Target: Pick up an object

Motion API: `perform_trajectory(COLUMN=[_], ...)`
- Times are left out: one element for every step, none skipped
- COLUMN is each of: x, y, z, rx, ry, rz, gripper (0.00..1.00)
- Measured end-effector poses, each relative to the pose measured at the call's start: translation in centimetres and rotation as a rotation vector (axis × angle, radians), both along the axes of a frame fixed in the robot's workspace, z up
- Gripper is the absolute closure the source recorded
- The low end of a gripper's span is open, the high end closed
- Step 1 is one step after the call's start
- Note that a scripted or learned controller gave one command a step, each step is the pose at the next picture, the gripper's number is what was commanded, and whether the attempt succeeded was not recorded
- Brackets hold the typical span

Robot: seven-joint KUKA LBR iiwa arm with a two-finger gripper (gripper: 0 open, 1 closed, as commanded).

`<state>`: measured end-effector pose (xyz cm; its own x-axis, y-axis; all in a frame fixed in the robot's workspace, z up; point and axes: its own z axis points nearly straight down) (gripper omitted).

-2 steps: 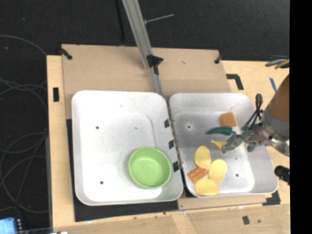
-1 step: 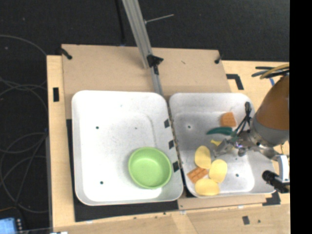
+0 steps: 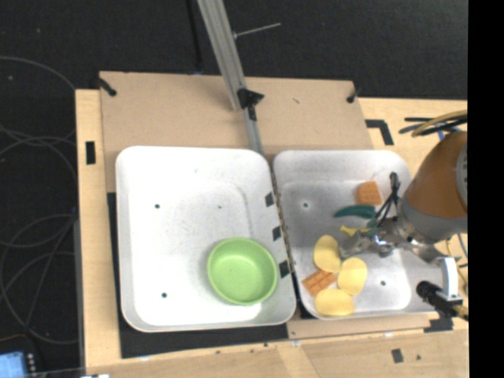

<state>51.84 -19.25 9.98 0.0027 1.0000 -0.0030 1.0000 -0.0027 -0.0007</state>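
Bench with two white bins, seen from above.
Gripper (image 3: 364, 241) low in the right bin (image 3: 315, 176), over yellow pieces (image 3: 340, 276); finger state cannot be told. Green bowl (image 3: 242, 270) in the left bin (image 3: 173, 203).

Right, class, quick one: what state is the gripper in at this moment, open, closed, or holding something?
Gripper: low in the right bin among the yellow pieces; open or closed cannot be told, and no held object is visible.
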Motion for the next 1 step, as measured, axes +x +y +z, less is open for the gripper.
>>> perform_trajectory(x=[0.15], y=[-0.03], z=[1.21], rx=[0.001], ry=[-0.006], rz=[-0.004], gripper=[1.00])
